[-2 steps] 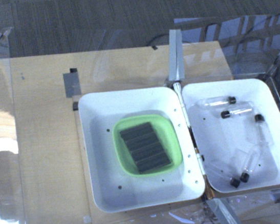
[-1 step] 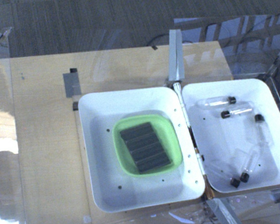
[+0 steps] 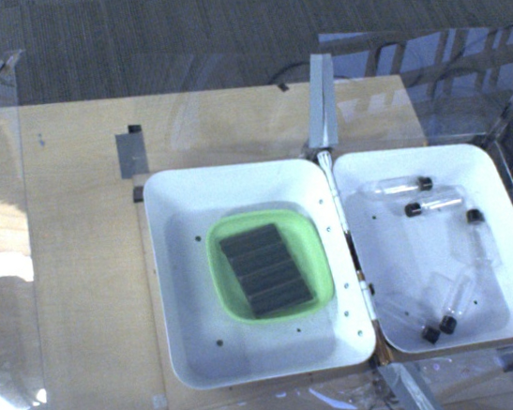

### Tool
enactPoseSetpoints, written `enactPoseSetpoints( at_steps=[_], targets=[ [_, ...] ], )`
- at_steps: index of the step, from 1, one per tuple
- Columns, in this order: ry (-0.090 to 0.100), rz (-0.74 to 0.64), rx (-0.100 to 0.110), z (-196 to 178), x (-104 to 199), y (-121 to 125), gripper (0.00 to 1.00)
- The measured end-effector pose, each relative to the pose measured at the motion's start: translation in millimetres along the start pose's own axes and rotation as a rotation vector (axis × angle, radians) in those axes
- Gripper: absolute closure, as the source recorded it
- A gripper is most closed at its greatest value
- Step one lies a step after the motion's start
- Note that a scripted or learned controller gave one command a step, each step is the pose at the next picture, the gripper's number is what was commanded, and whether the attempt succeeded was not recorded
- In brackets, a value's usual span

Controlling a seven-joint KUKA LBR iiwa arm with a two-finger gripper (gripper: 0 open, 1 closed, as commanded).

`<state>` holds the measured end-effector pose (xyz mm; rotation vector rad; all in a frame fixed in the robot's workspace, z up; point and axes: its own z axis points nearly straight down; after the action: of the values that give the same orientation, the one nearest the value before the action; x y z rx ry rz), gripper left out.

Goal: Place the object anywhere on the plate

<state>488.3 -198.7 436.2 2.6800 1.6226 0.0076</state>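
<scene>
Wooden worktop (image 3: 80, 300) is carrying two white bins, a dark ridged block (image 3: 266, 270) is already lying on the green plate (image 3: 220, 252), and clear vials (image 3: 418, 209) risk rolling if nudged.

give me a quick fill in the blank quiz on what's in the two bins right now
1. The green plate sits in the ____ bin as the camera sees it.
2. The dark ridged block lies on the ____.
3. The clear vials in the right bin have caps coloured ____.
4. The two bins are coloured ____.

Missing words: left; plate; black; white
</scene>
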Motion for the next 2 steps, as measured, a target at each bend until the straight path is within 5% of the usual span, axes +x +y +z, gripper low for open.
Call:
enactPoseSetpoints(
  at_steps=[1,2],
  targets=[
    [0.002,0.112,-0.001,0,1,0,0.00],
    [0.004,0.102,-0.012,-12,3,2,1.00]
  ],
)
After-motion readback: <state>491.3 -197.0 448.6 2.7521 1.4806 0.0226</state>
